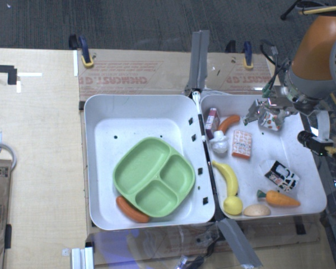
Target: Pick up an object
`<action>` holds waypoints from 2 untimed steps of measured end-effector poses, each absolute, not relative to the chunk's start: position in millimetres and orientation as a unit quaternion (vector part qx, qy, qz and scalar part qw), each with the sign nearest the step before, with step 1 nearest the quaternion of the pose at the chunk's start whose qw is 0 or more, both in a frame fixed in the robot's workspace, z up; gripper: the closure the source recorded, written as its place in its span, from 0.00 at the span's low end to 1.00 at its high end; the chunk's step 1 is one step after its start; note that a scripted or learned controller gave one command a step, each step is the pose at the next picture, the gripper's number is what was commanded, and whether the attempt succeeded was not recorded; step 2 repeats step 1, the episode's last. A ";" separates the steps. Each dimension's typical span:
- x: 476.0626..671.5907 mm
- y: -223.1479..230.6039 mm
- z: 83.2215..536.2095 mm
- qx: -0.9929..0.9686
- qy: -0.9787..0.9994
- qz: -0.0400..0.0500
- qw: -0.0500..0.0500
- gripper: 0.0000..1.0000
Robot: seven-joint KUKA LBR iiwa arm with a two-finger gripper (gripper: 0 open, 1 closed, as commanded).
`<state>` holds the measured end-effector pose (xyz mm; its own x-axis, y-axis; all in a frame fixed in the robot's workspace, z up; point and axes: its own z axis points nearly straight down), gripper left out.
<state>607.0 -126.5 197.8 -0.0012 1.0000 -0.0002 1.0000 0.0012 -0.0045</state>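
My gripper (265,118) hangs over the back of the right bin (311,167), its metal fingers spread and nothing between them. To its left lie an orange sausage-shaped piece (229,122) and a small dark red bottle (212,118). Further forward in this bin are a red and white box (242,144), a white lump (219,144), a banana (228,178), a lemon (233,205), a beige potato-like piece (256,210), a carrot (281,199) and a black and white packet (282,176).
The left bin (101,150) holds a green divided plate (154,177) and an orange sausage (133,209) at its front. A grey divider post (199,60) stands behind the wall between the bins. The arm's orange band (318,49) is at the upper right.
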 end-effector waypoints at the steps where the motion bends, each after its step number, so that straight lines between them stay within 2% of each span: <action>1: 582.0 -108.8 89.9 -0.685 -0.728 0.002 0.001 0.00; 2: 582.0 -108.8 89.9 -0.685 -0.728 0.002 0.001 0.00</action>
